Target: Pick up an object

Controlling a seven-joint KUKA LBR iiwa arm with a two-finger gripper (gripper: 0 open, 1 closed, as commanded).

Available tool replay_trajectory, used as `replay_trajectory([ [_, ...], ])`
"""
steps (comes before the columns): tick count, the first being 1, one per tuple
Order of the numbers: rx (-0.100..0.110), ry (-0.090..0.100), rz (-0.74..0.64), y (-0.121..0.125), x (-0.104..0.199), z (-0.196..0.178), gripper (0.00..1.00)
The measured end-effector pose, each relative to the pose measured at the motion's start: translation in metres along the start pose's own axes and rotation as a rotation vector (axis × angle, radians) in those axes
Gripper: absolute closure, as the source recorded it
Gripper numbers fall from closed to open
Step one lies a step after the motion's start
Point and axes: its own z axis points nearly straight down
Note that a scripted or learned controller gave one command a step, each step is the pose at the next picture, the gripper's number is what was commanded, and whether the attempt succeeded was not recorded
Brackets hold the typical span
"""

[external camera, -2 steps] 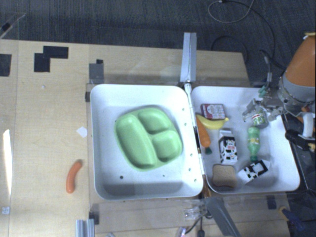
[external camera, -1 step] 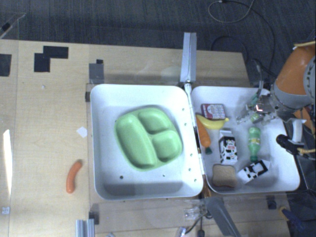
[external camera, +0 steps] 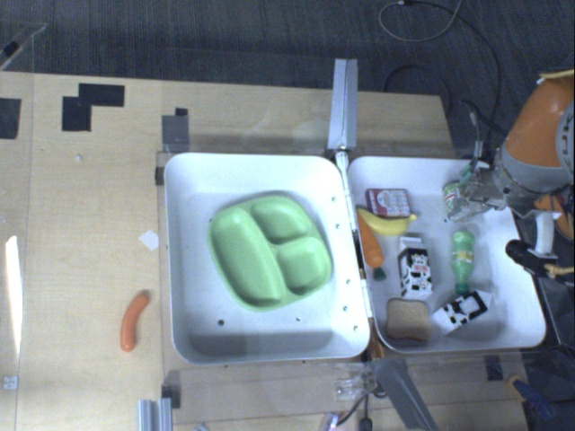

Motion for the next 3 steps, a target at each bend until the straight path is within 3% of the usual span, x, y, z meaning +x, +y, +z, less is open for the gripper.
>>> replay_trajectory([
  [1,0.009,0.001,0.233,-0.032,0.029,-0.054,1.00],
  [2,0.009,0.003,0.081,-0.005,0.112,-0.113,1.00],
  [3,0.004,0.002,0.073,-0.004,0.114,-0.125,1.00],
])
